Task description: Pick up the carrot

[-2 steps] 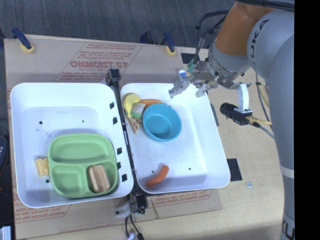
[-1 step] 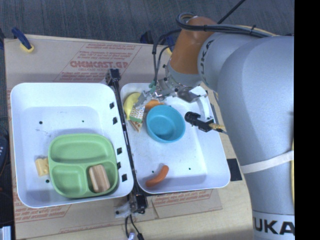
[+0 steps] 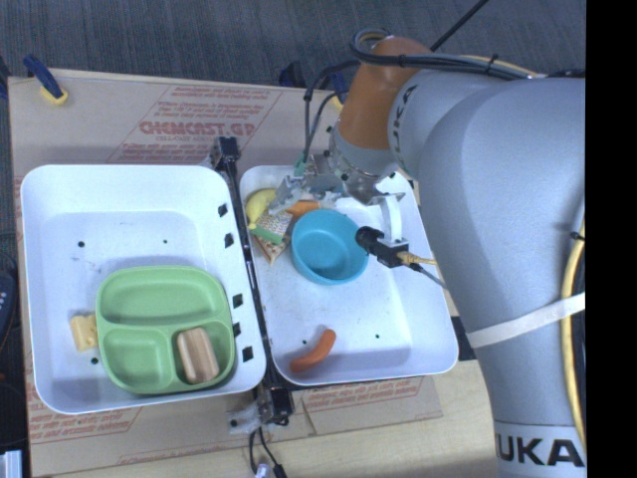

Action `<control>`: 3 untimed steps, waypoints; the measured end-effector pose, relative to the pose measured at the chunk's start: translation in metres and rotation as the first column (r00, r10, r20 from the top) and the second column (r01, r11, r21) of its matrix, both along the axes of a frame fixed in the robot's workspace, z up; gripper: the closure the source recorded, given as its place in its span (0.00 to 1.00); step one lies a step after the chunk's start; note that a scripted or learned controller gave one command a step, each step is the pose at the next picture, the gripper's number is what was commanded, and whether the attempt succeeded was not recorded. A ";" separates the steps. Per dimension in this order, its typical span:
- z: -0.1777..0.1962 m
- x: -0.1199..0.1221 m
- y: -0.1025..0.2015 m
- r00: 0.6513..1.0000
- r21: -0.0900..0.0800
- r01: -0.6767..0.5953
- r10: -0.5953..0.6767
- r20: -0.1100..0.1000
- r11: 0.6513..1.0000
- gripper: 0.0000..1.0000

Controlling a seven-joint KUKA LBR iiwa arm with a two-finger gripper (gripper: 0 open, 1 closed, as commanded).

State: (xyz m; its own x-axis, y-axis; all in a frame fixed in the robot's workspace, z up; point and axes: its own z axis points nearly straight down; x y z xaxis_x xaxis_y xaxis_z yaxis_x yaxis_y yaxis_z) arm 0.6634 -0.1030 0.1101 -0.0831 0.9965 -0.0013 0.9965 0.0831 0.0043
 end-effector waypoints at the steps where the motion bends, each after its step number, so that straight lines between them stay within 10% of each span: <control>1: -0.001 -0.007 0.008 0.970 -0.003 0.242 -0.242 -0.012 0.970 0.00; 2: -0.001 -0.004 0.007 0.983 -0.010 0.182 -0.182 -0.010 0.983 0.00; 3: -0.009 -0.009 -0.003 0.836 -0.003 0.547 -0.547 -0.049 0.837 0.00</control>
State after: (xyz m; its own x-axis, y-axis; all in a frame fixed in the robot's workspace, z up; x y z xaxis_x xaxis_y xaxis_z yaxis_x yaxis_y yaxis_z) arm 0.6545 -0.1060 0.1006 0.4756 0.8796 -0.0004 0.8788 -0.4752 -0.0448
